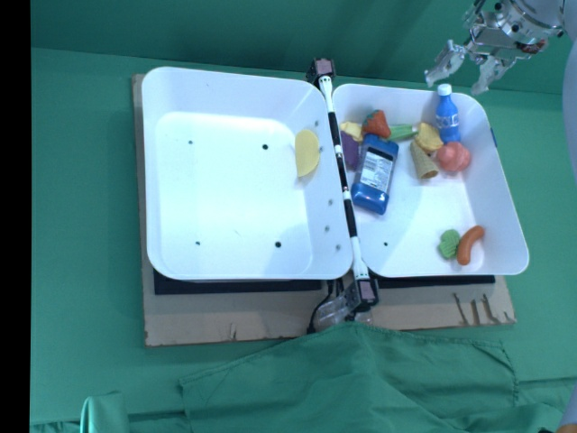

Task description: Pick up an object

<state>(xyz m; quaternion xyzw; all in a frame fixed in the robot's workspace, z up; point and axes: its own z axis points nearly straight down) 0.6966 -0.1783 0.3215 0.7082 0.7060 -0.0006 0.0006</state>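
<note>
Objects, among them a blue bottle [445,114], lie untouched in the right bin [505,233]; the gripper [468,67] hovers far above, fingers spread, nothing grasped yet.

We see our tool [468,65] spread open above the right bin [500,215], just over the blue bottle [446,115]; nothing between its fingers.

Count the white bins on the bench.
2: left bin holding a yellow chip, right bin full of toy food. None seem hidden.
</note>
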